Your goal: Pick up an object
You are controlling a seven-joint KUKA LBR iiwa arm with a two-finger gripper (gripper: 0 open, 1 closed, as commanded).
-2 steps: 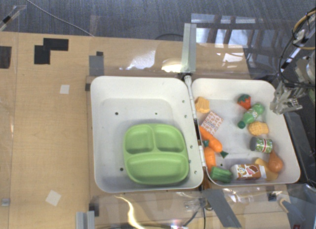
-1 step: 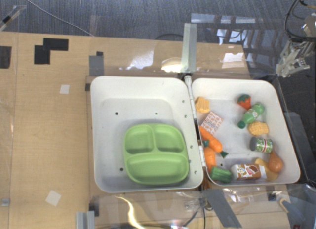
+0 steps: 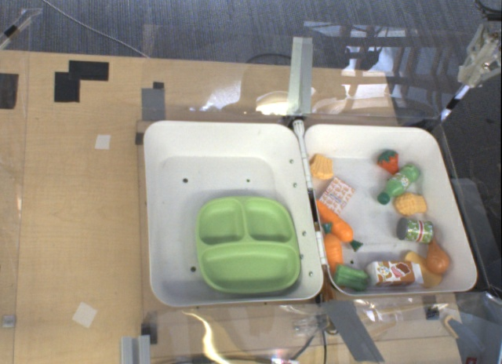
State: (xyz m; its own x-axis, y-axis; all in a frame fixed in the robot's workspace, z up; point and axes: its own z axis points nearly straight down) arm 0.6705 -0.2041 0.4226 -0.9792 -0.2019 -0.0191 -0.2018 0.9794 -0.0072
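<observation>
Seen at the 2 o'clock corner of the view: the claw (image 3: 478, 58), pale and blurred, outside both bins and well apart from every toy; impossible to tell whether open or closed, and nothing visibly gripped. On the wooden table (image 3: 70, 221), two white bins side by side, touching along the middle edge. In the left bin (image 3: 172, 158), a green divided plate (image 3: 248, 243), lying flat toward 5 o'clock of that bin, near the front wall. In the right bin (image 3: 365, 139), a scatter of toy food, all resting on the bin floor. At 12 o'clock of this bin, a red strawberry (image 3: 388, 160); just below, at 1 o'clock, a green bottle (image 3: 398, 183), tilted; then a yellow corn piece (image 3: 410, 204) and a small can (image 3: 416, 231), on its side, at 3 o'clock. At 10 o'clock, a yellow-orange piece (image 3: 321, 167), close to the left wall, with a pink patterned packet (image 3: 337, 193) just beside. Along the left wall toward 7 o'clock, a few orange carrots (image 3: 336, 225), touching each other. At 6 o'clock, a green vegetable (image 3: 351, 277) and a labelled bottle (image 3: 394, 273) lying flat against the front wall. At 5 o'clock, an orange rounded toy (image 3: 436, 260) near the bottle's end.
</observation>
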